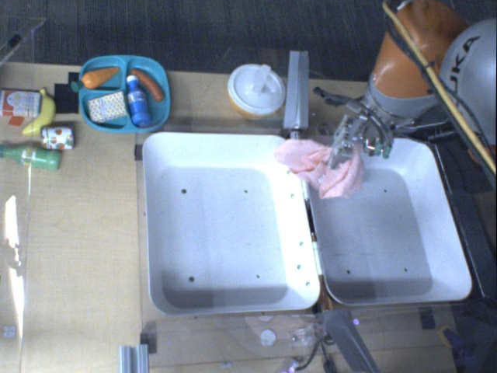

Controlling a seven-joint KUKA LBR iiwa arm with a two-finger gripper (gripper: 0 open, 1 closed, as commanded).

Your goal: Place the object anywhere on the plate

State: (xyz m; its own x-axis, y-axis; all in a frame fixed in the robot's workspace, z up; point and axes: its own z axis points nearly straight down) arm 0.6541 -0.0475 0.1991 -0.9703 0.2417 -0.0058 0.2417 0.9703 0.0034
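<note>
— Where's the pink cloth (pixel 320 167)?
— Draped over the divide between both white bins (pixel 225 224), upper centre of the frame
— And the end effector (pixel 347 148)?
— Pinching the cloth's right part, above the right bin

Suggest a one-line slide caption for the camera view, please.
KUKA arm's gripper at a pink cloth draped over the rims between two white bins.

"UKA" (partial KUKA) on grey arm (pixel 472 53).
</note>
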